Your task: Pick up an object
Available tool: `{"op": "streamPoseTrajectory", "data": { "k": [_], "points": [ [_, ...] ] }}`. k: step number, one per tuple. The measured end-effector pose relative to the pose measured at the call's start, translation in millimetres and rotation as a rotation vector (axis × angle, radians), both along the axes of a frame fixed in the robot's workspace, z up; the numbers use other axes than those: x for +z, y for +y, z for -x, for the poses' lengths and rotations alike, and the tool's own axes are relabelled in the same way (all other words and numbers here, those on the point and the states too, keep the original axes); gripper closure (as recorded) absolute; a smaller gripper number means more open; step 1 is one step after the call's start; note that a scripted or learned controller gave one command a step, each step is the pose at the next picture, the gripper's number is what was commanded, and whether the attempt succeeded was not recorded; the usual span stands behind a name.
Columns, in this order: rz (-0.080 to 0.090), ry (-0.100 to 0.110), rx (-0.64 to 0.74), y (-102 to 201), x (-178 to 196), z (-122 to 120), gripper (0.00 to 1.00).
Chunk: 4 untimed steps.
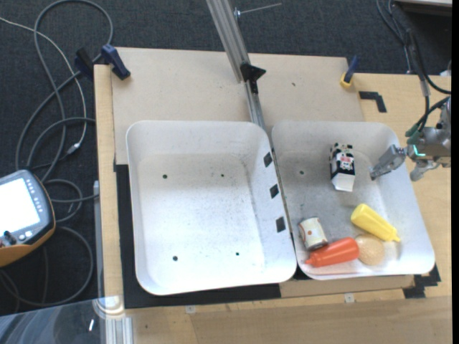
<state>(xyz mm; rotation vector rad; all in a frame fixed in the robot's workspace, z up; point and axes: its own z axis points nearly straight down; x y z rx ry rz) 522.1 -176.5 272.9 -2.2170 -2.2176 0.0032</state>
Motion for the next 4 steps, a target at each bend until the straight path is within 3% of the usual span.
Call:
{"op": "streamPoseTrajectory", "data": {
  "k": [1,4],
  "points": [
    [0.001,-0.004,0.001,0,2,-1,0.0],
    [-0.001,0.001,0.0,-10,-155,5,0.0]
  ]
}}
